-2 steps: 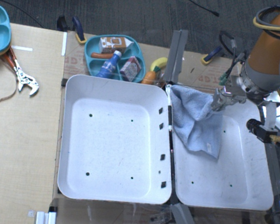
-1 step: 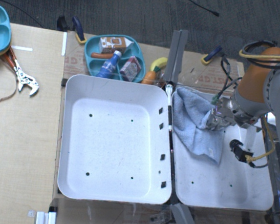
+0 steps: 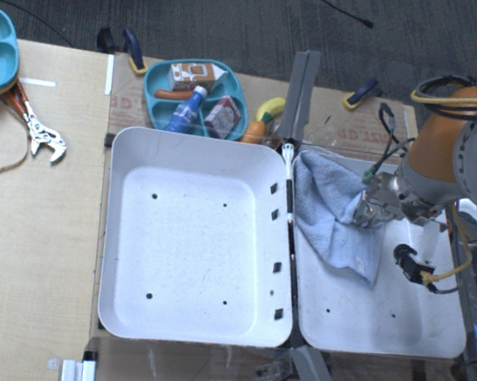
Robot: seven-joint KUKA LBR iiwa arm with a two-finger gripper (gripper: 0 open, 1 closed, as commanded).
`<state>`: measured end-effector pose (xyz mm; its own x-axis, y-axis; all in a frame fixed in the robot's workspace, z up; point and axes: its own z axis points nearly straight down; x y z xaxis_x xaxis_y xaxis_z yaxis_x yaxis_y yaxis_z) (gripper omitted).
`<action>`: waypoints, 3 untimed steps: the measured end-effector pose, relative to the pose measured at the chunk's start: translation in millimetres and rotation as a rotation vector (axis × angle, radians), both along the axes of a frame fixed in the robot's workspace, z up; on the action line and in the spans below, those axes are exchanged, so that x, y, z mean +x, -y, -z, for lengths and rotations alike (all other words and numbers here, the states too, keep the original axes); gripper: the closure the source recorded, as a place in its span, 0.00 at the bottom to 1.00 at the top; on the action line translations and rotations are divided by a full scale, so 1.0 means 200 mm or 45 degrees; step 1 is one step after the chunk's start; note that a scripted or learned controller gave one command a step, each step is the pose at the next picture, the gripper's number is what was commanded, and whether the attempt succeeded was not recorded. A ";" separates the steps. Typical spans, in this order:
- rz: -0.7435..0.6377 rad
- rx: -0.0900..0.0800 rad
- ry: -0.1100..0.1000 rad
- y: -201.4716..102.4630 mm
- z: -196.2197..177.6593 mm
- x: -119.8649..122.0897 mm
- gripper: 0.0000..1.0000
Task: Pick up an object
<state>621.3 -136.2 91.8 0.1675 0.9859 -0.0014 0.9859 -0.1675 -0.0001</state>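
A crumpled light blue cloth [image 3: 334, 209] lies in the right bin [image 3: 378, 324], bunched against its left wall and upper part. My gripper [image 3: 365, 214] reaches in from the right and is down on the cloth's right side, its tips sunk into the folds. The grey arm with its orange band [image 3: 444, 139] rises above it at the right. The cloth seems pulled up slightly around the tips.
The left bin [image 3: 182, 309] sits beside it, with a dividing rail between them. Behind the bins stand a teal tray [image 3: 161, 86] with small items, a yellow banana-like toy [image 3: 270, 109] and an orange piece. A wrench [image 3: 39, 135] lies on the bench at left.
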 end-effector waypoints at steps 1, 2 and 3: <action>-0.001 0.000 0.000 0.00 0.00 0.00 0.00; -0.002 -0.001 -0.005 0.00 -0.04 0.00 1.00; -0.163 0.000 -0.006 -0.36 -0.49 0.08 1.00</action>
